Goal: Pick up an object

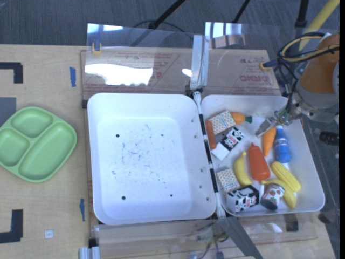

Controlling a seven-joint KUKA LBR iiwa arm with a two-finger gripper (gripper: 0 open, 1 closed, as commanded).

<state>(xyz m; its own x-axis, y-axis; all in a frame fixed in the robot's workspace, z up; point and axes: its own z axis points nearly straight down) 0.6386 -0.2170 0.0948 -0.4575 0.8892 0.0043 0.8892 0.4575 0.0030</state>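
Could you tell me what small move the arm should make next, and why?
Probably lower straight down: the gripper hovers at the upper end of the orange carrot in the right bin, with nothing between its fingers.

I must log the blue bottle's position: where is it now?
The blue bottle lies in the right bin, near its right wall, between the carrot and the corn cob.
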